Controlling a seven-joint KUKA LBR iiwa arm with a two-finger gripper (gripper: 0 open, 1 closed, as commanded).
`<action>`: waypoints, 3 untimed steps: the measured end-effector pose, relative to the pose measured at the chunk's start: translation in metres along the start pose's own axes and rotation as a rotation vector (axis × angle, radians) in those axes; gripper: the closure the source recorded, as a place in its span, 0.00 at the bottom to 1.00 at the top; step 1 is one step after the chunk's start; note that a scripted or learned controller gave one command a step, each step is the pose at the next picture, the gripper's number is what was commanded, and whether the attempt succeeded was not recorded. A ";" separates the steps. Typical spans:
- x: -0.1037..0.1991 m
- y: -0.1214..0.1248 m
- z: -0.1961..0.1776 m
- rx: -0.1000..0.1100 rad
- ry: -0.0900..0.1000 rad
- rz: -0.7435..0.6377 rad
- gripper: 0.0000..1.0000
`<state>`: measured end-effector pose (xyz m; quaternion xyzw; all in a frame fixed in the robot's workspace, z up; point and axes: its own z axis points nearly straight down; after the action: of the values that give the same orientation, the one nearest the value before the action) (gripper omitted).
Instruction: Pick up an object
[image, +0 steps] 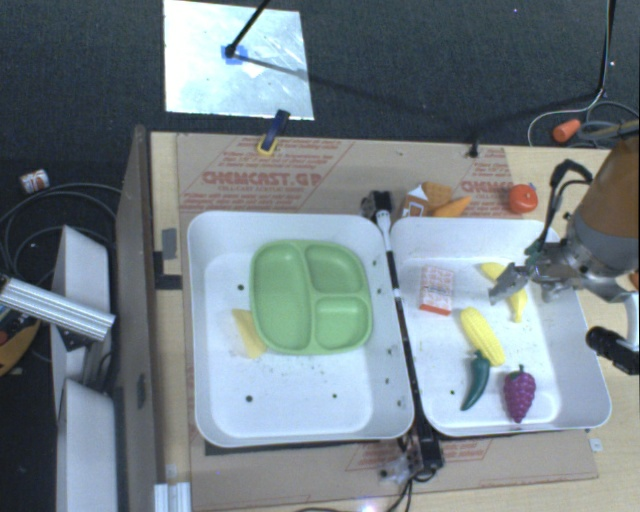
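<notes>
Shown low inside the right bin (563, 350), at its far side, with the jaws directly over a small yellow item (495, 270) whose two ends stick out to either side of them; state of the jaws not to be told at this angle, open or closed, and nothing visibly gripped. Likely target: that yellow item, touching or just under the jaws. Chief risks, as judged: closing on one thin end only and letting the item pivot or slip out on the lift; pressing it flat against the bin floor instead of enclosing it; nudging it toward the far wall, near the jaws, where a second try has little room. Less likely: catching the red-and-white packet (436, 290), to the left of the jaws and apart from them. Nearer the camera than the jaws, in the same bin: a yellow corn cob (482, 335) close by, then a green pepper (476, 382) and a purple grape bunch (519, 392), well apart. Far to the left of the jaws, in the left bin (230, 400): a green divided plate (310, 297) with bare compartments, and a pale yellow piece (247, 333) just beside its left edge. Beyond the jaws, outside both bins on the tabletop (300, 170): an orange carrot-like piece (450, 207) and a red-orange ball (521, 198).
</notes>
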<state>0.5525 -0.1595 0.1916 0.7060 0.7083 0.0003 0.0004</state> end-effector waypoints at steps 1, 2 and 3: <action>0.028 -0.038 0.111 0.000 0.001 0.003 0.00; 0.024 -0.067 0.107 0.002 0.001 0.004 0.00; -0.018 -0.024 0.106 -0.005 -0.004 0.003 0.00</action>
<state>0.5284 -0.1776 0.0852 0.7070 0.7072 0.0009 0.0035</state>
